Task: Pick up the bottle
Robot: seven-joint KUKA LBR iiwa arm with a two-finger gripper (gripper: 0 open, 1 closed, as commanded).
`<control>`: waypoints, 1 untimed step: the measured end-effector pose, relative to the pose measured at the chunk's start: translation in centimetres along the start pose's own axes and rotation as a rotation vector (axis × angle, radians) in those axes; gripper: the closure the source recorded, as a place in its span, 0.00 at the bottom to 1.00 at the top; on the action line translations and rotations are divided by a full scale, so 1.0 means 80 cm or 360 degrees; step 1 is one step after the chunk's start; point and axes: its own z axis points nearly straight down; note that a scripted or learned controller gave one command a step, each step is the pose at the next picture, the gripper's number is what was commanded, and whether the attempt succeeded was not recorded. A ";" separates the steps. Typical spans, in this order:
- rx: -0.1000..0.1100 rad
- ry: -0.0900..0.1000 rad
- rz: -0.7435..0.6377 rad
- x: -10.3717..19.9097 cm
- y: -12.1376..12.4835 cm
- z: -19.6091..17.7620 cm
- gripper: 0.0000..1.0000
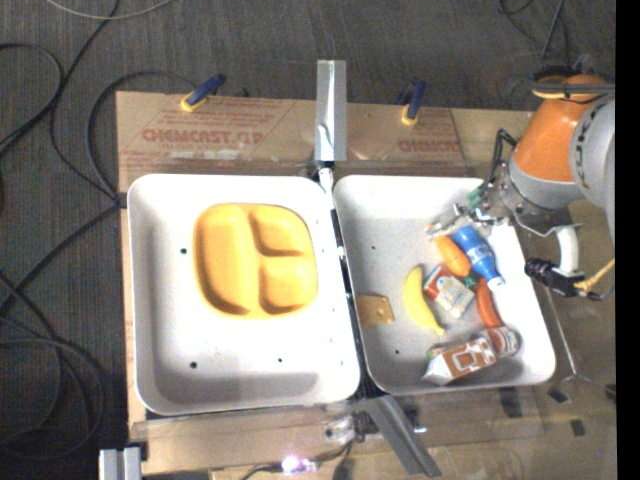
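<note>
I see the gripper [478,208] over the right bin's [385,348] far-right corner, touching the bottle [476,252]; jaw state unclear.

Dark carpet floor [200,28] crossed by cables [60,118]; a cardboard sheet [250,133], held by clamps [203,92], covers the bench.

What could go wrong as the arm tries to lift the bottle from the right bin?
1. The blue bottle lies against a carrot and a small packet, so the gripper may catch a neighbour instead.
2. It lies tilted on its side, so it may slip or roll out.
3. It sits near the right bin's far wall, which may hinder the descent.
</note>
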 end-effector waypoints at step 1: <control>0.0004 0.0004 -0.0009 0.000 0.005 0.001 0.00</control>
